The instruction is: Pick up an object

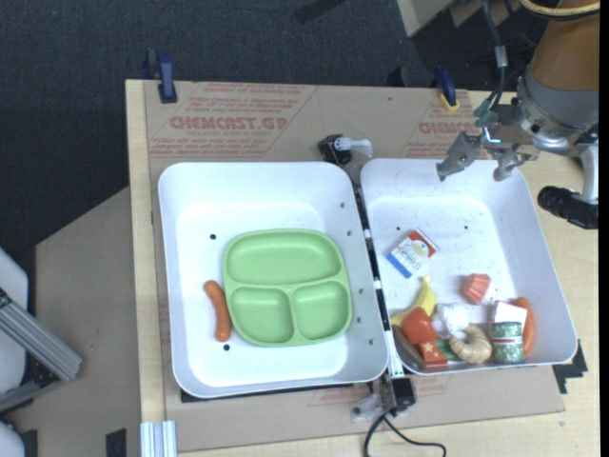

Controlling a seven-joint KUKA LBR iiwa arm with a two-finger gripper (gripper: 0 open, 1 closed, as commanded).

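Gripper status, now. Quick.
Gripper: open, holding nothing, above the far edge of the right bin.

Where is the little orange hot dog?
In the camera view, the hot dog lies in the left bin, on the white floor just left of the green divided plate, near the plate's lower left corner.

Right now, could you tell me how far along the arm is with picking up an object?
Nothing looks picked up yet. The gripper hangs open above the far edge of the right bin, nothing between its fingers. The toy food, including a small carton and a banana, lies in that bin; the sausage lies beside the green plate in the left bin. Reaching, gripping and lifting all remain.
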